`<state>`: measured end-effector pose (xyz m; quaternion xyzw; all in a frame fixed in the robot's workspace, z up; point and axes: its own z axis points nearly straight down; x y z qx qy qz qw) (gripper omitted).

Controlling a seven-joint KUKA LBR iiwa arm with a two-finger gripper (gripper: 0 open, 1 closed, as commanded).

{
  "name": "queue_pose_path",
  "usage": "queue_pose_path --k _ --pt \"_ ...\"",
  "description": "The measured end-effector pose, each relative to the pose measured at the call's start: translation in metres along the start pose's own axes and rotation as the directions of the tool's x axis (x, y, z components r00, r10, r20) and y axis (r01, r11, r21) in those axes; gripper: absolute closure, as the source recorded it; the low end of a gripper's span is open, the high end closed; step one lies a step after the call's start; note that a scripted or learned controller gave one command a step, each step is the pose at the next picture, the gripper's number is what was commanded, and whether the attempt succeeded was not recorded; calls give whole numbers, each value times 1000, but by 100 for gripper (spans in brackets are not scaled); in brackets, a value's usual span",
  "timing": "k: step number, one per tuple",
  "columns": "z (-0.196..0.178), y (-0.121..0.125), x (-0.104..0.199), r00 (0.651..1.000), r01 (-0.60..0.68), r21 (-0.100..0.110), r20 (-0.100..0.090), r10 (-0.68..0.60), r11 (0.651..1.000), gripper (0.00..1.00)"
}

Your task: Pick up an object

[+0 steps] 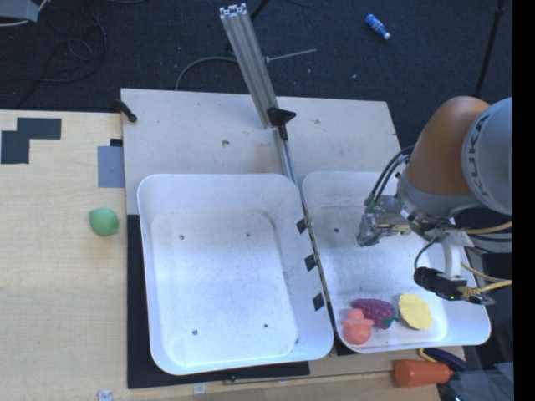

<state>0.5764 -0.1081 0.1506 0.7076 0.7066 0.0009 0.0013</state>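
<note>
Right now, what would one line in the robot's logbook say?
tool: above right bin, holding nothing | toys: purple, yellow, orange at near end | green ball: outside bins

White bins (167, 192), purple grapes (374, 310), yellow lemon (415, 311), pink toy (358, 327), green ball (104, 221)

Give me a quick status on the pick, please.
Gripper over right bin, nothing seen held. Purple, yellow, pink toys at near edge. Path clear.
</note>
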Motion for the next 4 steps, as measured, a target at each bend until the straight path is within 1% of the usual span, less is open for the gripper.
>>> queue_pose_path --k 1,2,3,4 --pt "-52 1 -1 1000 1 -1 0 -1 1000 100" --pt "-50 14 55 1000 5 3 -2 -5 1000 100" --pt "-61 13 114 1000 5 3 -1 -5 1000 100" --pt "-58 24 167 1000 4 4 -2 -4 1000 100"
